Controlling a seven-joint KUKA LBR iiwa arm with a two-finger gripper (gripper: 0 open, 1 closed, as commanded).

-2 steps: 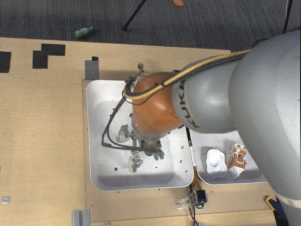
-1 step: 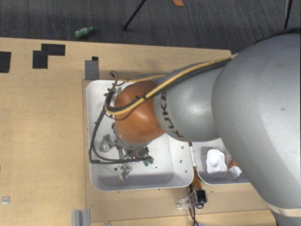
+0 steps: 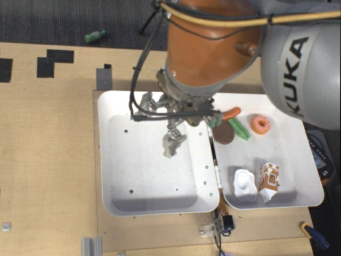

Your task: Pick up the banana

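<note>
My gripper (image 3: 172, 141) hangs over the left white bin (image 3: 136, 180), near the middle of its floor and a little toward the right wall. The grey arm with its orange band (image 3: 213, 33) reaches in from the upper right and covers the back edges of both bins. Whatever lies under the wrist is hidden from this view.
The right bin (image 3: 298, 161) holds an orange carrot (image 3: 232, 112), a green vegetable (image 3: 240, 128), a brown disc (image 3: 224, 134), a pink donut (image 3: 261, 124), a white cup (image 3: 244, 182) and a small printed packet (image 3: 269, 179). A green object (image 3: 95, 36) lies on the floor beyond the bench.
</note>
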